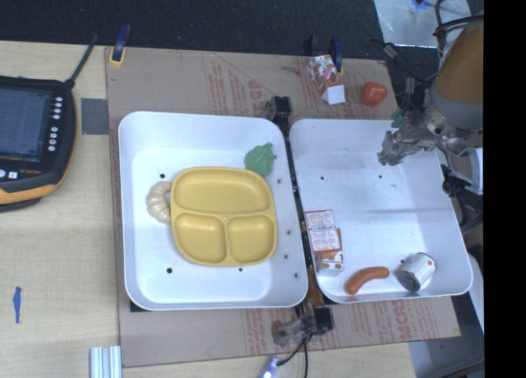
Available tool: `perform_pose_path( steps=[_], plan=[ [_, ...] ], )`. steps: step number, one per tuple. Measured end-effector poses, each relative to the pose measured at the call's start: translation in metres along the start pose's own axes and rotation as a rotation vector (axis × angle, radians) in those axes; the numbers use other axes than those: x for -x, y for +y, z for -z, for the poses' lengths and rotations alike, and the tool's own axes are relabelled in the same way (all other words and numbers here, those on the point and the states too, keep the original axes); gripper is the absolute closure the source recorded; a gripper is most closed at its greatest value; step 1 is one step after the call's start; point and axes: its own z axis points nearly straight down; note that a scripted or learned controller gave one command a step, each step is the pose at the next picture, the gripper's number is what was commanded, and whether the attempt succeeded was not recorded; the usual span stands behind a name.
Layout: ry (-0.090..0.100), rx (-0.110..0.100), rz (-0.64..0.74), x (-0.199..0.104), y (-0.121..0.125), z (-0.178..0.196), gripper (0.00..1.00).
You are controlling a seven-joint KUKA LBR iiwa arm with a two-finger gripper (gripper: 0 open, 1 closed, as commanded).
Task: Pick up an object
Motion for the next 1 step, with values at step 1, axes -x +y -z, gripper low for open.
perform_pose_path(
  steps=[1],
  plan=[
    [-0.001, 0.000, 0.003, 0.0008, 0.0002, 0.0104, 1.00]
  ],
)
